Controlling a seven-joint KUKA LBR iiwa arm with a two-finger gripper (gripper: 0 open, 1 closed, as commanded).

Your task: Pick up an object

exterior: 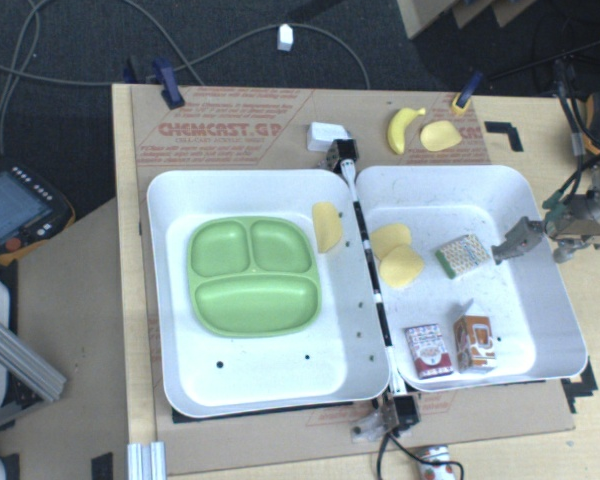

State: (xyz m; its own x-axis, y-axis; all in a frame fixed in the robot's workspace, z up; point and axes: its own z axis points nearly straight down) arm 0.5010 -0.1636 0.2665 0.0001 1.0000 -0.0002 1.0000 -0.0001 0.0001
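Objects lie scattered in the right bin (540, 268): a speckled green packet (463, 256) just left of the hand (515, 240), two yellow pieces (397, 256) farther left, and two small cartons (451, 346) below it, nearer the camera. The hand hangs over the bin's right side, holding nothing I can make out; how far it is open I cannot tell. The left bin (170, 298) holds a green divided plate (253, 276).

little of the arm (580, 223) is visible at the right edge: a grey, blocky metal wrist piece with a pale top face and dark cables looping above it. a dull grey, flat-sided, tapering part (520, 238) juts out from it, with darker edges.
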